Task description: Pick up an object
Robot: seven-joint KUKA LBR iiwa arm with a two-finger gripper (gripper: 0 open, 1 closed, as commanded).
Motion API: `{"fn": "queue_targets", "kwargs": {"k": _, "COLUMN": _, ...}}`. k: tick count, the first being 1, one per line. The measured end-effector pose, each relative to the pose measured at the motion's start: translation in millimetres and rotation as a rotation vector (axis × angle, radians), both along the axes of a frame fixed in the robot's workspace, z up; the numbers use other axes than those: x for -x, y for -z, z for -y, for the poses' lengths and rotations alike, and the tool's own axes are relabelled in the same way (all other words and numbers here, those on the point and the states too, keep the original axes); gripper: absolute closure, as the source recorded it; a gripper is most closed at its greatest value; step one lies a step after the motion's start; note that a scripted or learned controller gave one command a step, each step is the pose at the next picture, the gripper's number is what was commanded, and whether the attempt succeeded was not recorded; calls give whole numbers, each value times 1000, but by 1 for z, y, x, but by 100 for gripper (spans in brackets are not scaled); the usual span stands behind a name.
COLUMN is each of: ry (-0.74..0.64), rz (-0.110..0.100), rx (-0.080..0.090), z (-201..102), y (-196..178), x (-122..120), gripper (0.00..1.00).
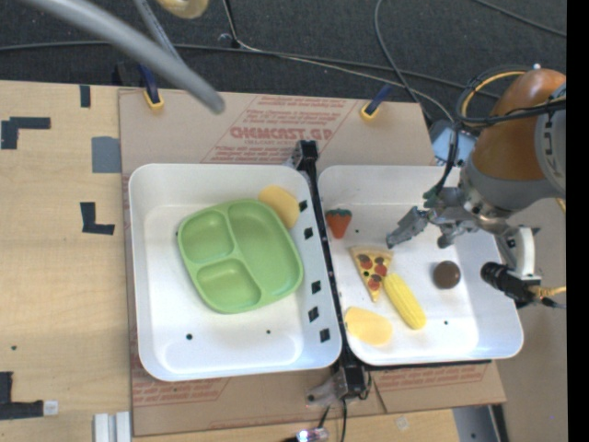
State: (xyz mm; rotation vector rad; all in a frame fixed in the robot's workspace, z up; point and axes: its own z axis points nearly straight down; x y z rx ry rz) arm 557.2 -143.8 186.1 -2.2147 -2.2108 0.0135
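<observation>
In the right bin [479,339] lie a red strawberry [340,221], a pizza slice [372,270], a yellow corn cob [403,300], a pale yellow piece [368,326] and a small brown round piece [446,274]. My gripper [421,238] hangs over the middle of this bin, coming in from the right. It is open, and nothing sits between its fingers. It is above and right of the pizza slice and up-left of the brown piece.
The left bin [147,274] holds a green divided plate [239,256], with a yellow lemon-like piece [281,203] at its far right corner. A black divider [317,256] runs between the bins. Cables [405,72] cross the dark floor behind the bench.
</observation>
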Motion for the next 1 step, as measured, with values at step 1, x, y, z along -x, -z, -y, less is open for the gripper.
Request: {"fn": "queue_targets", "kwargs": {"k": 1, "ry": -3, "rz": 13, "rx": 2, "z": 0, "y": -7, "x": -3, "gripper": 0}}
